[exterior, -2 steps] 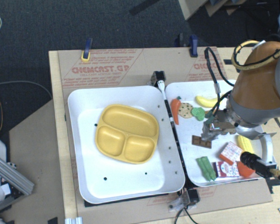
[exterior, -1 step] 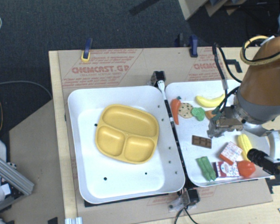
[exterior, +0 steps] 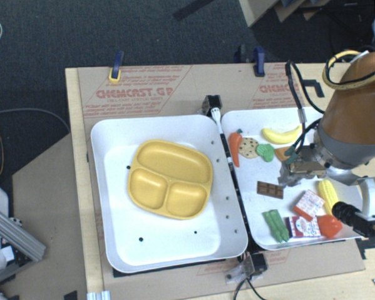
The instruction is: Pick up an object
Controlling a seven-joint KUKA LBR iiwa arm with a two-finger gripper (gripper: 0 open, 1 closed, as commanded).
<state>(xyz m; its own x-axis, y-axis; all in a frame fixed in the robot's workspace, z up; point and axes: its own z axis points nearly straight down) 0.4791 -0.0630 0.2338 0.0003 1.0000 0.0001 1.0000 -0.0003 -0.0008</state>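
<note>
My gripper (exterior: 294, 170) hangs over the right bin (exterior: 255, 237), under the grey and orange arm. It sits just right of a brown chocolate bar (exterior: 270, 189) and below a green toy (exterior: 265, 152). Around it lie a banana (exterior: 282, 135), a carrot (exterior: 235, 147), a cookie (exterior: 249, 148), a red and white carton (exterior: 309, 203), a corn cob (exterior: 328, 194), a green pickle (exterior: 276, 225) and a red tomato (exterior: 330, 226). An orange piece peeks out beside the gripper, partly hidden. Nothing is visibly held.
The left bin (exterior: 116, 231) holds a yellow divided plate (exterior: 169, 178). A black divider strip (exterior: 229, 169) runs between the bins. A red and white packet (exterior: 302, 227) lies near the right bin's front rim. Clamps stand at the bench's back edge.
</note>
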